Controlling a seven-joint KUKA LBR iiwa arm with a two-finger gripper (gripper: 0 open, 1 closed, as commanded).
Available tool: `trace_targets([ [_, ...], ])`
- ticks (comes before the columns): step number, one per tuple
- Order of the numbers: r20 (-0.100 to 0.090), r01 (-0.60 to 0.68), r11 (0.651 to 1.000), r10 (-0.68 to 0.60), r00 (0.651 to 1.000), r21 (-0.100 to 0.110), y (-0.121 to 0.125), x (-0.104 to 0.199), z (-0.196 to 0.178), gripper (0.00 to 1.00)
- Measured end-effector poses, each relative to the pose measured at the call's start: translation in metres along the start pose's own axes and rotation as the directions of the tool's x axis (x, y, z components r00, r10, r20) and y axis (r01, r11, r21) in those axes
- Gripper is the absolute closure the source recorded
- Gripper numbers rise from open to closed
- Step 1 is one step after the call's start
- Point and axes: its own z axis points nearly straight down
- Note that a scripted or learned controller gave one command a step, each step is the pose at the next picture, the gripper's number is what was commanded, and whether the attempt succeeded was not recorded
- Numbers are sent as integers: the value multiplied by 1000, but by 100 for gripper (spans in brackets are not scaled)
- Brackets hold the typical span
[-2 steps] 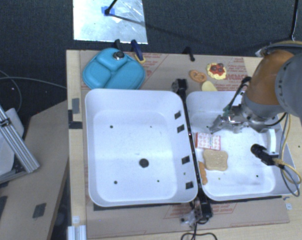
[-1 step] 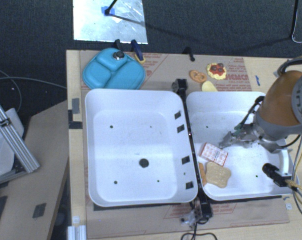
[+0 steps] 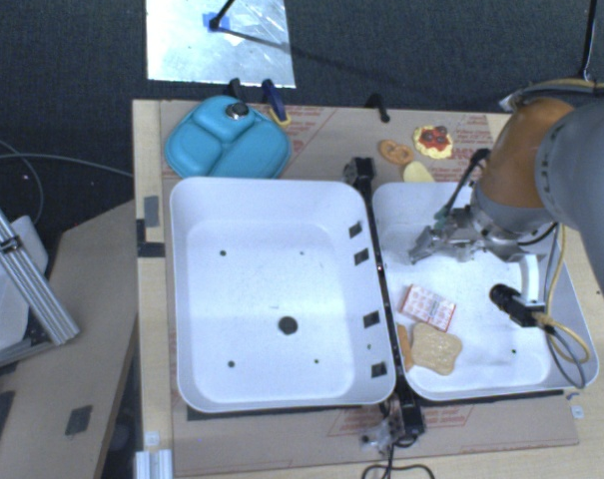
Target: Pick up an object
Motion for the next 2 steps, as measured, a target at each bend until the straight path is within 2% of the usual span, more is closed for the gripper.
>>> trace_targets([
  [1, -2, 0, 1000, 0, 1000, 2, 60, 30, 2, 0],
  [2, -5, 2, 1000, -2, 1000, 1, 30, 97, -126, 0],
])
